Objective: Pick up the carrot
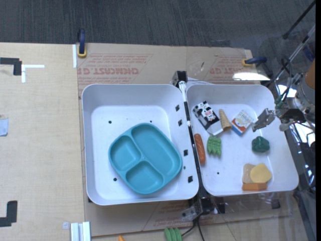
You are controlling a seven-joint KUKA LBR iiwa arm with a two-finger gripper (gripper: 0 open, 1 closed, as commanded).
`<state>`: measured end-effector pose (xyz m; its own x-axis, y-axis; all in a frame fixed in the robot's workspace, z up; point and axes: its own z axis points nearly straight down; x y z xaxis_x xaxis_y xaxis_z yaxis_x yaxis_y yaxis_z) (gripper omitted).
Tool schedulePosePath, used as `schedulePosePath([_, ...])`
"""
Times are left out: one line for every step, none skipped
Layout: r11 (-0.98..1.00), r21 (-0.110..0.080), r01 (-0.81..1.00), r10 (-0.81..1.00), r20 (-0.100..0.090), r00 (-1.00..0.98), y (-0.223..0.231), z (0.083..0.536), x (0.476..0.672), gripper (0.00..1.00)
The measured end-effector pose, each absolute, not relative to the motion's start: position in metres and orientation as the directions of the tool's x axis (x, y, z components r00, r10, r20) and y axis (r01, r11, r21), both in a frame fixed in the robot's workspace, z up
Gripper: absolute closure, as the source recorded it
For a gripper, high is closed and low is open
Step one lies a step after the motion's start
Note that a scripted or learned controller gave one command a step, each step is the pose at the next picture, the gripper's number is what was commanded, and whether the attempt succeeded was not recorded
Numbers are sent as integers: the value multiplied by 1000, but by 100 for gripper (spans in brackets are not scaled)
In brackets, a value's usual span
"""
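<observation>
The carrot (199,148), a small orange stick, lies lengthwise against the left wall of the right bin (235,185), beside a green leafy toy (214,144). My gripper (275,123) hovers over the bin's right edge, well to the right of the carrot and just above a dark green broccoli piece (260,144). Its fingers stand open with nothing between them.
The right bin also holds a cow-patterned carton (206,115), a cone (224,119), a small box (242,122) and a yellow-and-orange sandwich toy (257,177). A teal divided plate (145,157) lies in the left bin (95,134). A green item (173,233) lies on the bench in front.
</observation>
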<state>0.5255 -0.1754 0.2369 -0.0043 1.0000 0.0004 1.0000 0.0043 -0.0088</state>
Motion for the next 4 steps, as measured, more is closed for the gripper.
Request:
schedulePosePath([126,-8,992,992,4,-126,-158,106,477,0])
schedulePosePath([299,-4,954,954,4,-299,-197,88,478,0])
schedulePosePath([294,-4,956,956,4,-294,-196,93,480,100])
schedulePosePath([291,-3,957,957,5,-291,-195,99,482,100])
